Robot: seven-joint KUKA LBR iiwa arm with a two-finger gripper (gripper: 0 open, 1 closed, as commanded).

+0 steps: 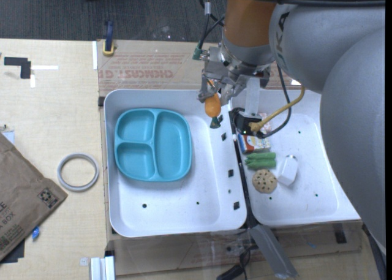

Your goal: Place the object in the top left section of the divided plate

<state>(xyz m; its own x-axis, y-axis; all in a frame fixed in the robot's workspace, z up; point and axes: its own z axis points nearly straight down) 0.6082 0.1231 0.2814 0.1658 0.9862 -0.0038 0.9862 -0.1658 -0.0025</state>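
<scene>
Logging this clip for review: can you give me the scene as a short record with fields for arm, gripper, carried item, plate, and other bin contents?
arm: grey with an orange band, reaching in from the right above the bins' far edge
gripper: over the left bin, near its far right corner, shut on the orange object
orange object: small, round, between the fingers, above the bin floor
divided plate: blue, three sections, in the left bin, nothing in any section
right bin: green item, cookie, white item, a packet
task status: object not yet on the plate

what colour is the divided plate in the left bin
Light blue, clearest in the camera view: the divided plate lies in the left bin.
</scene>
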